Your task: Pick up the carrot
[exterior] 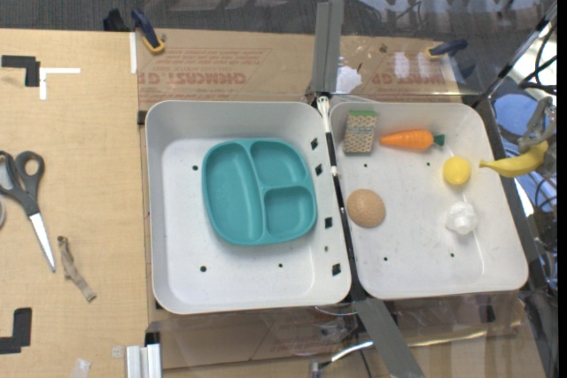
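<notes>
Nearest in the right bin (425,279), a small white lump (461,219) lies at about 4 o'clock from the bin's middle. A brown egg (365,208) sits at 9 o'clock, close to the wall shared with the left bin (239,288). A lemon (456,172) rests at 2 o'clock, just beyond the lump. A banana (516,162) lies across the rim at 3 o'clock, its stem end towards the lemon.

The carrot (407,139) lies flat at 12 o'clock near the far wall, its green end towards 3 o'clock and its tip towards 9. Just beside that tip, at 11 o'clock, stands a small green-patterned box (361,131); whether they touch is not clear.

A teal divided plate (261,190) lies in the middle of the left bin. Scissors (27,199) lie on the bench, well out at 9 o'clock.
</notes>
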`<state>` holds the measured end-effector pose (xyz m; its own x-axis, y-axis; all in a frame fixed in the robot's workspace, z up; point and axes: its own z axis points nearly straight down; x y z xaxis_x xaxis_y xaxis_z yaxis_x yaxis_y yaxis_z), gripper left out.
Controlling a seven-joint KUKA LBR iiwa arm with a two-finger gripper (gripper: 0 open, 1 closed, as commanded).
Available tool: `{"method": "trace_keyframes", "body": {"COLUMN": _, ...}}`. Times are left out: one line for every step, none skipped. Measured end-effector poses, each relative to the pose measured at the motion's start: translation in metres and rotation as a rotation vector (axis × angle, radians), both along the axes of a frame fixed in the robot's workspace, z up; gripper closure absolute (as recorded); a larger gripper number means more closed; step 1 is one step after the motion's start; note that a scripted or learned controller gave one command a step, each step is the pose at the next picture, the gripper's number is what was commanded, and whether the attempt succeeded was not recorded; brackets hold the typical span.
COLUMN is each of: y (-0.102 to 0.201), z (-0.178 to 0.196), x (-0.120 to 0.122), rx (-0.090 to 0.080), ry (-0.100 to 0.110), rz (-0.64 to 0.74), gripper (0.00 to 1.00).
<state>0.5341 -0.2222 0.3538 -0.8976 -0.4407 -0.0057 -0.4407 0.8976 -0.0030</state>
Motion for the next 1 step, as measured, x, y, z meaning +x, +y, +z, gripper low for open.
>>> {"method": "trace_keyframes", "body": {"y": 0.0005, "z": -0.0235, "x": -0.0336, "rx": 0.001, "ry": 0.004, "rz": 0.253, "gripper": 1.00}}
